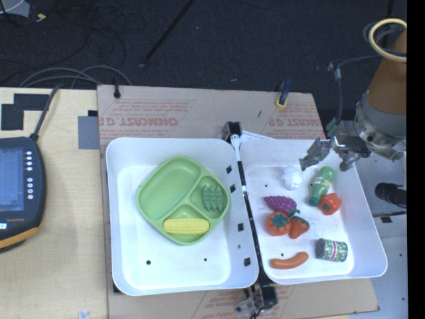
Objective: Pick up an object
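The bench stood against a dark floor crossed by cables, with a cardboard sheet [199,115] laid under two shallow white bins. If you looked left, you saw a teach pendant [16,188] resting on the wooden tabletop.

The left bin [126,258] held a green divided plate [166,188]. A yellow corn cob [186,226] lay in the plate's near compartment, and a green ridged piece [212,197] lay in its right compartment.

The right bin [368,254] held the loose objects you could choose from. A small white object [291,176] lay toward the far side. A green bottle [321,183] lay tilted to its right, with a red pepper [330,204] just beside the bottle's near end. A purple grape bunch [280,204] sat near the middle, with a tomato [277,224] and a strawberry [298,227] touching each other just nearer. A sausage [289,260] lay along the near edge, and a small can [331,250] lay on its side to its right.

The gripper [330,153] hung over the far right part of the right bin, just beyond the green bottle. Its two fingers appeared spread apart, though their dark outline made the gap hard to judge. You saw nothing between them. No object was lifted; all rested on the bin floor.
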Robot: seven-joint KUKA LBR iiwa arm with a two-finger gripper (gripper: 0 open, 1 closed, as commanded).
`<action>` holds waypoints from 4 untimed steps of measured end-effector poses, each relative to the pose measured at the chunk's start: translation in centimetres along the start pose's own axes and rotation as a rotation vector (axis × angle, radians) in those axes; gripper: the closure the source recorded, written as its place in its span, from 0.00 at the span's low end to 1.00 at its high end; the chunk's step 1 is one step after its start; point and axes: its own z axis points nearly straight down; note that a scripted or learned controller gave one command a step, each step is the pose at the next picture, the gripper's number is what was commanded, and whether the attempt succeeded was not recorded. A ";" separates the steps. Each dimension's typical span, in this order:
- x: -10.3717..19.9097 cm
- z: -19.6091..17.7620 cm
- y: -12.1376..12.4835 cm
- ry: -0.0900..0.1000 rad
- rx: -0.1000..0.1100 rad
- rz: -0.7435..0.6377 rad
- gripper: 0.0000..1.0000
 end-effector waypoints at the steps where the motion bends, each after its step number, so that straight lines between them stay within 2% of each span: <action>1: 7.5 5.2 -6.1 0.004 0.010 -0.004 0.00; 2: 7.0 3.9 -5.8 0.001 0.004 0.002 1.00; 3: 1.2 -1.3 -9.1 -0.002 -0.004 0.005 1.00; 4: 4.0 5.3 -4.9 0.001 0.004 -0.002 1.00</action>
